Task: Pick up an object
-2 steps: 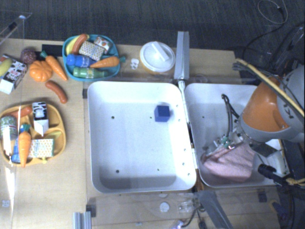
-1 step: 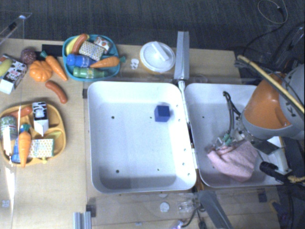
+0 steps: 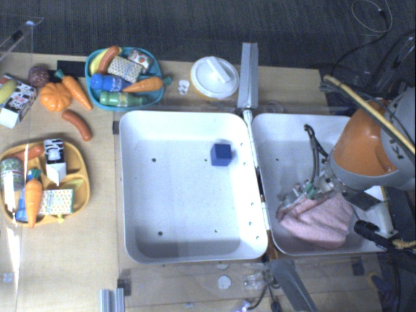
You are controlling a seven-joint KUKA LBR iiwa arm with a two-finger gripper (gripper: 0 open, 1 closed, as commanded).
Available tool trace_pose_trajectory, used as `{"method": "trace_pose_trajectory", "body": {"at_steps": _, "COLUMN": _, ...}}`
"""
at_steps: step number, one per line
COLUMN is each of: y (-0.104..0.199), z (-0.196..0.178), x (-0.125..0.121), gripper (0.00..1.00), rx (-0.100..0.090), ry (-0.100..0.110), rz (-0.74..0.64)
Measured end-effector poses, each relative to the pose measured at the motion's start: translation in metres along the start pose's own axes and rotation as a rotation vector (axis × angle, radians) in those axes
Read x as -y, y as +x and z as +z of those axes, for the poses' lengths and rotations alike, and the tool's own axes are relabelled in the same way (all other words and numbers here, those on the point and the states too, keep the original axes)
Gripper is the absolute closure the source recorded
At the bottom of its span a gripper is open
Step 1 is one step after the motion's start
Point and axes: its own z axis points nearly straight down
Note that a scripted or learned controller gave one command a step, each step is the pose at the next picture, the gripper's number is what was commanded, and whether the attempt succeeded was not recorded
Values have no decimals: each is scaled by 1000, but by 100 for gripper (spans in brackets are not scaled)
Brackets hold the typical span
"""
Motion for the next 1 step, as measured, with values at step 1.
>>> {"method": "trace_pose_trajectory", "body": {"at_steps": 1, "y": 0, "z": 0, "x": 0, "gripper": 0, "rx": 0, "ry": 0, "rz": 0}}
